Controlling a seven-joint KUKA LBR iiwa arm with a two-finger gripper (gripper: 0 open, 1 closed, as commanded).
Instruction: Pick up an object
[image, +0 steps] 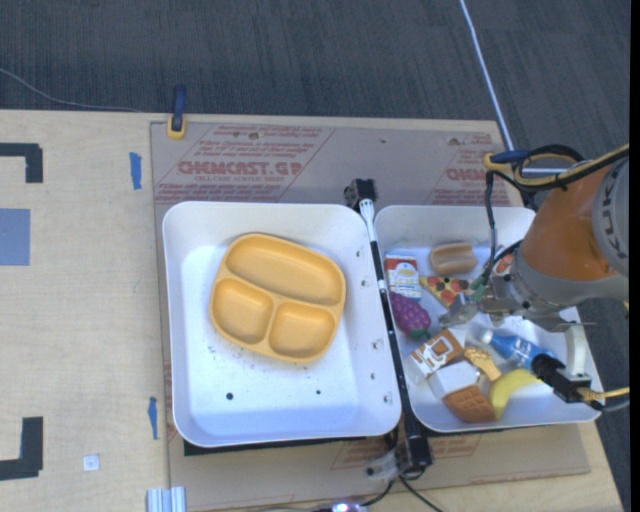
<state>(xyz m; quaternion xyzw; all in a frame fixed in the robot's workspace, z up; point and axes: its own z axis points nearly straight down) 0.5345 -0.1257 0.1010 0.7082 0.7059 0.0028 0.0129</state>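
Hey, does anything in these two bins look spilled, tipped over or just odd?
Nothing looks spilled or broken. The yellow three-compartment plate lies flat but turned askew in the left white bin. The small toy foods, such as the purple grape bunch, sit jumbled in the right white bin.

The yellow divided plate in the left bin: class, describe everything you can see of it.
The yellow divided plate is a rounded tray that looks like smooth plastic, orange-yellow. Raised ridges split it into three compartments: one long one on the far side, two smaller ones on the near side. Nothing lies in them. It lies flat and right way up, turned slightly askew, on the floor of the left bin, nearer its far wall. It touches nothing else.
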